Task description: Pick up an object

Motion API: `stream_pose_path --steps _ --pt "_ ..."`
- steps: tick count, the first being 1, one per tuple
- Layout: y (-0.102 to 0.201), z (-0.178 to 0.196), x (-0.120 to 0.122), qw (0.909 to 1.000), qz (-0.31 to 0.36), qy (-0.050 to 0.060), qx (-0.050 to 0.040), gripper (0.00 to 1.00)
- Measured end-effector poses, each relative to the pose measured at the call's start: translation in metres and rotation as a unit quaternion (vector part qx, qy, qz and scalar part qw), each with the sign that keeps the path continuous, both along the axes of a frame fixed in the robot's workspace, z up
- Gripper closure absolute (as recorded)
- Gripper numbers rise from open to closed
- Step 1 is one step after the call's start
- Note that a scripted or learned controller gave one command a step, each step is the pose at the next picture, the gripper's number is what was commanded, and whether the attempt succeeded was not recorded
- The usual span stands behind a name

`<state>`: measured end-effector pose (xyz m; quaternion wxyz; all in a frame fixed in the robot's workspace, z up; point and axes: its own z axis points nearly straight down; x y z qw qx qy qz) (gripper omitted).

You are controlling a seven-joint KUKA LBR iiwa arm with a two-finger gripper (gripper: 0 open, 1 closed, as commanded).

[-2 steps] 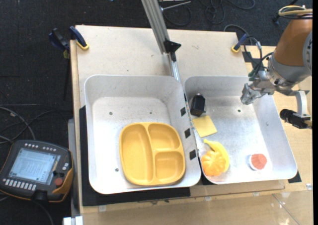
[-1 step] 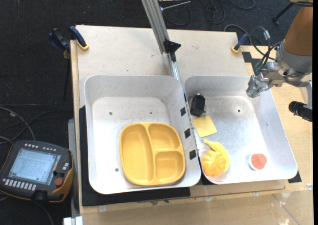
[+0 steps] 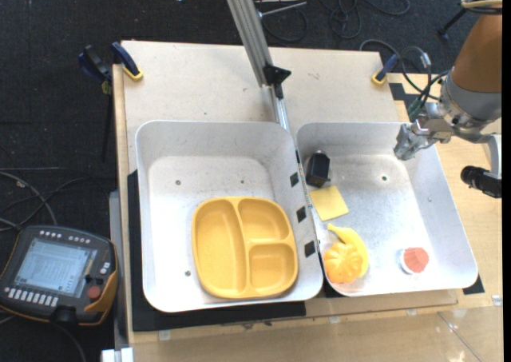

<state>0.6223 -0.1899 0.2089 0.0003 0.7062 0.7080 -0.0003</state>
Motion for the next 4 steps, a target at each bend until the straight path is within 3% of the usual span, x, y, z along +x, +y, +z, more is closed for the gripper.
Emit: stream_pose_path --steps 3,4 --pt "0.145 0.0 -0.048 1.0 0.003 0.001 0.0016 1.0" --pt "0.199 0.016 -0.064 1.0 0.003 0.0 0.0017 1.0"
